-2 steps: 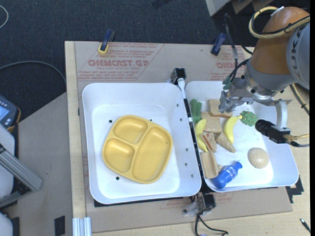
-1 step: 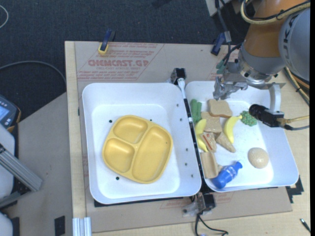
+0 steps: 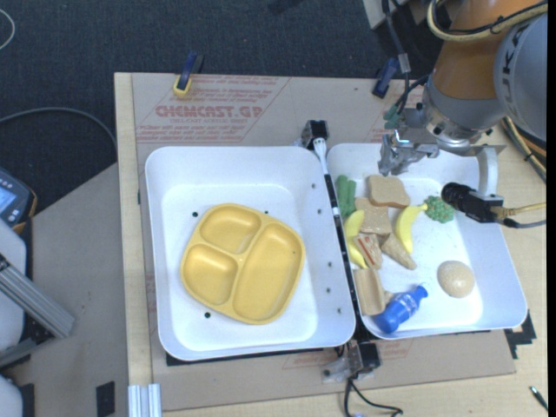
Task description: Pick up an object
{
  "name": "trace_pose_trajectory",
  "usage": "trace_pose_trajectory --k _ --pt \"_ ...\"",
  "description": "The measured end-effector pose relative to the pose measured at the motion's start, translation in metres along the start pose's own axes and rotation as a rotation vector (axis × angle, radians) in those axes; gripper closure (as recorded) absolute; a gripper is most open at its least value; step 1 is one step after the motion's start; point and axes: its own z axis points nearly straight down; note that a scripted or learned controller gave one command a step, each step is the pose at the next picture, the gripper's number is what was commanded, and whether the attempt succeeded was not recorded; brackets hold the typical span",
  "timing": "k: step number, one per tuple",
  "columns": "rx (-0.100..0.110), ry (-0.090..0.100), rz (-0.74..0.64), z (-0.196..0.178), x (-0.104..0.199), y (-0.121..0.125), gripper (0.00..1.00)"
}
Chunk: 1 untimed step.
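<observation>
Across the bench from above, looking down on a tan board printed with red lettering, carrying two shallow bins side by side and sitting over dark grey carpet. Noticing a blue and yellow clamp gripping the board's far edge, and a length of aluminium rail lying off to the left beyond the bench. Finding the left bin holding a yellow compartment plate, lying flat near its middle. Moving to the right bin and seeing the loose pieces crowding its left half: a green vegetable against the wall nearest the other bin, a bread slice near the far end, a banana just beside it, a broccoli piece to the banana's right, a round beige item lying apart, and a blue bottle at the near end. Spotting the gripper hanging over the bin's far edge, just above the bread slice, carrying nothing visible; being unable to tell whether it is released or clenched.
</observation>
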Motion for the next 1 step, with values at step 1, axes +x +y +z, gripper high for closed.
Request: trace_pose_trajectory --k 1 --pt "0.006 0.002 0.0 0.0169 0.0027 0.0056 1.0"
